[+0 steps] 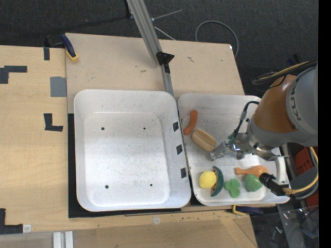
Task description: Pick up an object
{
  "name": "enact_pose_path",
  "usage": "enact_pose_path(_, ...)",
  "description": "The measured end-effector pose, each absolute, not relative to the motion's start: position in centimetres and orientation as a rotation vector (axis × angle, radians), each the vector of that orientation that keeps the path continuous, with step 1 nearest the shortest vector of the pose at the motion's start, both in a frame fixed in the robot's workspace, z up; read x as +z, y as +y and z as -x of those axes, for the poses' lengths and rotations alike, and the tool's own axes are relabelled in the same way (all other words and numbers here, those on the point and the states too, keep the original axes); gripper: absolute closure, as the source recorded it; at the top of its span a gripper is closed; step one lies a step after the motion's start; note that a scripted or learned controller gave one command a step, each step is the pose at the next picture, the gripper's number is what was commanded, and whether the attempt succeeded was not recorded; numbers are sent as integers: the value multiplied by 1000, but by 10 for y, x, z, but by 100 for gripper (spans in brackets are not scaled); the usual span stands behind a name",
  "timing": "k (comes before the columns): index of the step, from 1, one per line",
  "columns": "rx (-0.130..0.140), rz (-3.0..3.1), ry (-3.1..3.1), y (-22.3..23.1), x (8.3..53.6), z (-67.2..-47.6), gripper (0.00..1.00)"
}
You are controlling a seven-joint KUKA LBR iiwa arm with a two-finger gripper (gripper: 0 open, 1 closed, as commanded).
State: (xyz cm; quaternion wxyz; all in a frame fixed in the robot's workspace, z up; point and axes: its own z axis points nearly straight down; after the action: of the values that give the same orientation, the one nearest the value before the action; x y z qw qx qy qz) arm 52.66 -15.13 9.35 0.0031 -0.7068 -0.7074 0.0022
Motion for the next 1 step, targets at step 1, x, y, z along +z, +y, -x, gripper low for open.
enact_pose_path(1, 3, 2217, -2222, -151, 106, -528, 100)
